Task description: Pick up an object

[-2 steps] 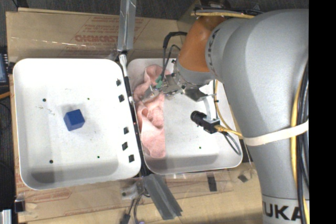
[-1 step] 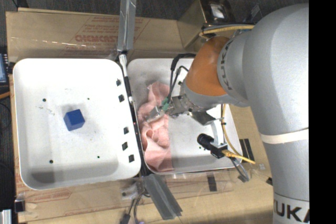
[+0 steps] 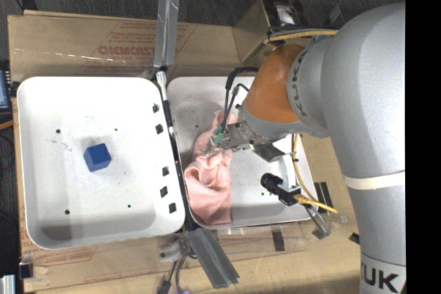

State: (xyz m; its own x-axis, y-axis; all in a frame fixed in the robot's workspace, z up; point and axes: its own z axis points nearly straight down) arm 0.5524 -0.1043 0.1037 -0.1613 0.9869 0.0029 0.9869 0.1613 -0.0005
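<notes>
Soft pink cloth lies rumpled in the right bin of smooth, matt white plastic; a blue cube looks smooth; the arm shows satiny grey casing.

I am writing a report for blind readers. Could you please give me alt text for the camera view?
A grey arm with an orange band reaches from the right into the right bin, its tool low over a crumpled pink cloth. The left bin holds a blue cube.
</notes>
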